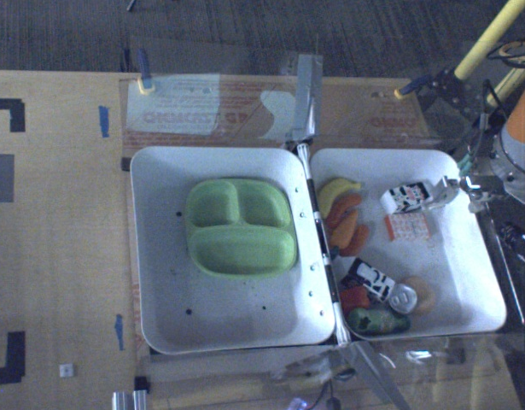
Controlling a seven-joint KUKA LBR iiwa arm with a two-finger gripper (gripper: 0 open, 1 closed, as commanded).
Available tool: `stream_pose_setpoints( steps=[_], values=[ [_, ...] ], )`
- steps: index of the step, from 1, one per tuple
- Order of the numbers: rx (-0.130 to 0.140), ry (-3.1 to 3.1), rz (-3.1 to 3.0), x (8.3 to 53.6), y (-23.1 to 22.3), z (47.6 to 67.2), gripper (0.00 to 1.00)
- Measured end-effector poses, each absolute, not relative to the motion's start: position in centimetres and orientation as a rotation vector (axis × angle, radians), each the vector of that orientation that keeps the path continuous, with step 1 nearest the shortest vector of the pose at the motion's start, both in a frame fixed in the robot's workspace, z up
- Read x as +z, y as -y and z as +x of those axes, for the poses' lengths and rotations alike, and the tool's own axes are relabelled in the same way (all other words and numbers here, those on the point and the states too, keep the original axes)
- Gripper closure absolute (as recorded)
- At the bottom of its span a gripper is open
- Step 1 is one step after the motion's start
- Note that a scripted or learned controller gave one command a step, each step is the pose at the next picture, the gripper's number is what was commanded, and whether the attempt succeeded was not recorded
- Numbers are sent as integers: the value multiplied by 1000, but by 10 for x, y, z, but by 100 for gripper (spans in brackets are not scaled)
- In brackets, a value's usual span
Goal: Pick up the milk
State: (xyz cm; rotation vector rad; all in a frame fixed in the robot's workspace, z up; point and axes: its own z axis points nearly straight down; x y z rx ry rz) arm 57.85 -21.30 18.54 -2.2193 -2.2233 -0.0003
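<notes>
So, going left to right: the wooden surface (57, 254) has some black tape marks and a couple of blue tape bits on its left part. The left bin (160, 314) holds a green divided plate (241, 227), sitting a bit toward 12 o'clock of the bin's middle, with two small compartments up top and one long one below.

The right bin (467, 289) is the busy one. Near its 10 o'clock corner there's a yellow banana (335, 190), with orange carrot-looking pieces (346, 225) right below it, touching. Down toward 7 o'clock there's a black-and-white patterned item (370, 278), a red piece (354, 298) just beside it, and a dark green thing (375, 320) at the bottom edge. A silvery can end (403, 299) sits next to a tan ring-shaped thing (422, 293).

The milk (405, 197), a small white carton with black patches, lies on its side around 12 o'clock of the right bin. Just below it lies a flat orange-and-white packet (407, 226).

The end effector (450, 189) is right at the milk's 3 o'clock end, low in the bin, seemingly touching it. Whether its fingers are spread or pinching can't be told, too blurry. The arm (510, 156) comes in from 3 o'clock.
</notes>
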Motion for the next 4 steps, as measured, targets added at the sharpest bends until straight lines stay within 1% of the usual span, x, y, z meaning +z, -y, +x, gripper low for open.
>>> stream_pose_setpoints(
  steps=[1,2,3,4],
  values=[
    [0,2223,-2219,185,213,578,0],
    [-20,2148,-2319,114,200,629,0],
    [-24,2156,-2318,127,199,631,100],
    [0,2290,-2150,170,149,599,100]
  ],
)
